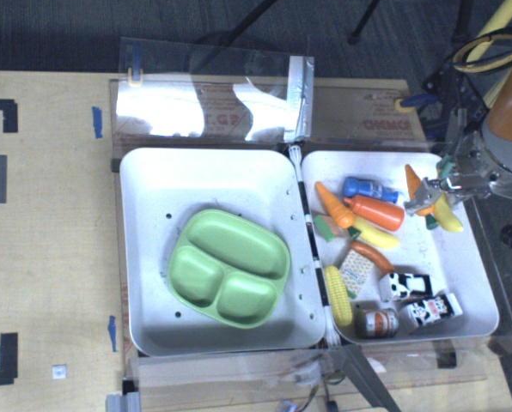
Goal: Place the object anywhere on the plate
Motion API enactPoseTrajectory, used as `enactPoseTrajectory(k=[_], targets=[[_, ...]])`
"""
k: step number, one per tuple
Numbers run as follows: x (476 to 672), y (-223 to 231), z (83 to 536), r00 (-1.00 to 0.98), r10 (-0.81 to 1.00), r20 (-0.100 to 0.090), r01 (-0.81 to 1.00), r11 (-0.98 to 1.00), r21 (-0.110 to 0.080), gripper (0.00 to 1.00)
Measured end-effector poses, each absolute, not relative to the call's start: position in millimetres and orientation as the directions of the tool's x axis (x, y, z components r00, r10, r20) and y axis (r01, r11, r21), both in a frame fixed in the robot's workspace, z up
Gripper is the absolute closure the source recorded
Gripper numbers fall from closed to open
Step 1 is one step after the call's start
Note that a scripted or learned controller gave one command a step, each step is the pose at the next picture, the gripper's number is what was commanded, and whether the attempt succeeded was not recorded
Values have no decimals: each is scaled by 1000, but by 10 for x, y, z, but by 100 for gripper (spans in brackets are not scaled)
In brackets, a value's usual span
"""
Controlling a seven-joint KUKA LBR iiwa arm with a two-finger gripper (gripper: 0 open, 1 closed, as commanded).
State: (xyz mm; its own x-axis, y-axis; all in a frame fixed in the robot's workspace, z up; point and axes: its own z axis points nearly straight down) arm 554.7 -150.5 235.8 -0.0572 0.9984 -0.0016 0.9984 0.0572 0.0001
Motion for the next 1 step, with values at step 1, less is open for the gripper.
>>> enactPoseTrajectory(k=[1], targets=[[5746,-1485,2729,-115,993,-2,993,115,3,100]])
